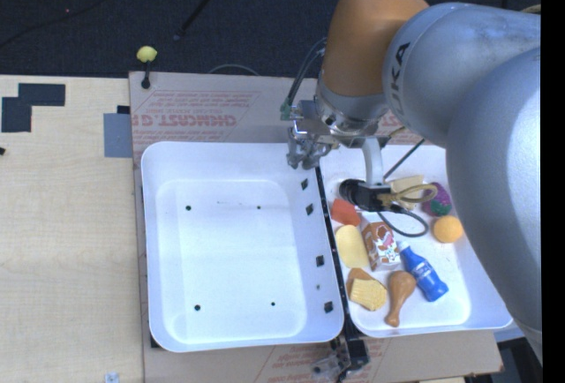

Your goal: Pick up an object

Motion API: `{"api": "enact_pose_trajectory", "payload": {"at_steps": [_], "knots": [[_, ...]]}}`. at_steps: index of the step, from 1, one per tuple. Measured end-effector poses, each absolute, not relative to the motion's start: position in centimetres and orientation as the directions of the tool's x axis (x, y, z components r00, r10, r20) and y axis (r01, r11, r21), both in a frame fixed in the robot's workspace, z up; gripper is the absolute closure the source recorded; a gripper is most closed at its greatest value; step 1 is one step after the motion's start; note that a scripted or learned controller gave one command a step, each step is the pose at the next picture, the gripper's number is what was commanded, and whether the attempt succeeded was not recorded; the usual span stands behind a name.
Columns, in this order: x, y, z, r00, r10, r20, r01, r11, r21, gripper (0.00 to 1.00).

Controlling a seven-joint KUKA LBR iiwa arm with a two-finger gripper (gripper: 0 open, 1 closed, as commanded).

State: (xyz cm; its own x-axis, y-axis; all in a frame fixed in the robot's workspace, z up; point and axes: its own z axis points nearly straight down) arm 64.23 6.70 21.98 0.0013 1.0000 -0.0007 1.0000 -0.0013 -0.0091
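My gripper point(303, 153) hangs over the far end of the divider between the two white bins, at the left bin's point(168, 196) back right corner. Nothing shows between its tips. The right bin point(477, 306) holds the loose objects: a red-orange piece point(345, 213), a pale yellow piece point(351, 246), a cheese wedge point(366, 292), a drumstick point(398, 293), a blue bottle point(424, 274), an orange ball point(448, 229), purple grapes point(440, 197) and a small printed packet point(381, 244). All of them lie nearer the camera than the gripper and to its right.
The large grey arm point(477, 108) with its orange band point(371, 28) covers the right bin's far right side. Both bins rest on a cardboard sheet point(203, 108). A small yellow ball point(146, 55) sits beyond the sheet's far left corner.
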Motion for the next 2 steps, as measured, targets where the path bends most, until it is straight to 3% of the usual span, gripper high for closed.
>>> {"api": "enact_pose_trajectory", "payload": {"at_steps": [1,2], "knots": [[64.3,14.7,24.8,-0.007,1.0,0.004,1.0,0.007,0.0,1.0],[63.9,18.1,42.1,-0.004,1.0,0.005,1.0,0.003,0.014,1.0]]}}
